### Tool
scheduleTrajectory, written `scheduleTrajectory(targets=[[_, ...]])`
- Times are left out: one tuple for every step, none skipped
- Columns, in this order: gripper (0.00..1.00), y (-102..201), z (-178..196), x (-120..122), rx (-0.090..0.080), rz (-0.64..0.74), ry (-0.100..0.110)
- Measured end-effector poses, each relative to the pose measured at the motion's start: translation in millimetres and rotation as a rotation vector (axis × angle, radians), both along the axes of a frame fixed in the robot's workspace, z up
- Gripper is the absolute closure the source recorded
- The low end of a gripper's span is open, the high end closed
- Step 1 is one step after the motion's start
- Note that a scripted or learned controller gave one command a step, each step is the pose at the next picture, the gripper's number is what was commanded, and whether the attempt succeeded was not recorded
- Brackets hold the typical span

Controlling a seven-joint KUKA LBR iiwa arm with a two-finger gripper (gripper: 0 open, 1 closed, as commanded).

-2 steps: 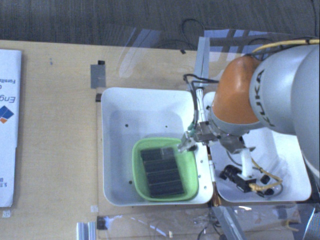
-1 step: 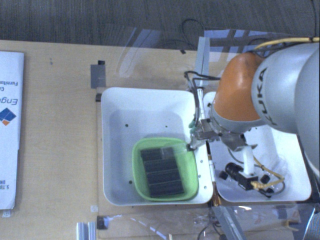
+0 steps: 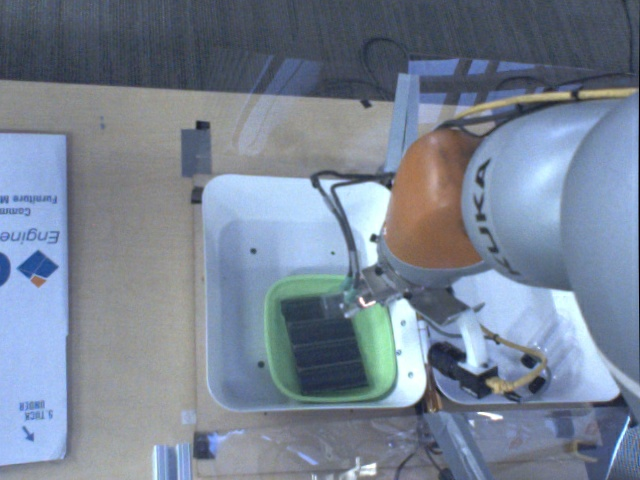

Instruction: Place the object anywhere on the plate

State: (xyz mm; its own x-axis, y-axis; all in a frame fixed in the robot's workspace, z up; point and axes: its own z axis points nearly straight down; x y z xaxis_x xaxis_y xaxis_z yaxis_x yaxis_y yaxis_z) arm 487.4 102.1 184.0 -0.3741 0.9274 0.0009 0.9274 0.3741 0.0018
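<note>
A light green, squarish plate (image 3: 274,353) lies in the near right part of the left white bin (image 3: 228,268). On the plate rests a dark, ridged, slab-like object (image 3: 322,346), stretching from the plate's far side toward its near right corner. My gripper (image 3: 354,302) hangs over the plate's far right corner, just beside the dark object's upper end, mostly hidden under the orange band and grey wrist. Whether it touches the object is hidden from view.
The big grey arm covers most of the right bin (image 3: 560,388), where yellow cable and black fittings show near the front. Black cables trail over the left bin's far rim. A white printed sheet (image 3: 30,298) lies on the bench at the left.
</note>
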Motion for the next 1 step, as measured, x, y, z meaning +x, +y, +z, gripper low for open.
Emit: scheduleTrajectory(targets=[[0.0, -0.4, 0.0, 0.1, 0.0, -0.001, 0.0]])
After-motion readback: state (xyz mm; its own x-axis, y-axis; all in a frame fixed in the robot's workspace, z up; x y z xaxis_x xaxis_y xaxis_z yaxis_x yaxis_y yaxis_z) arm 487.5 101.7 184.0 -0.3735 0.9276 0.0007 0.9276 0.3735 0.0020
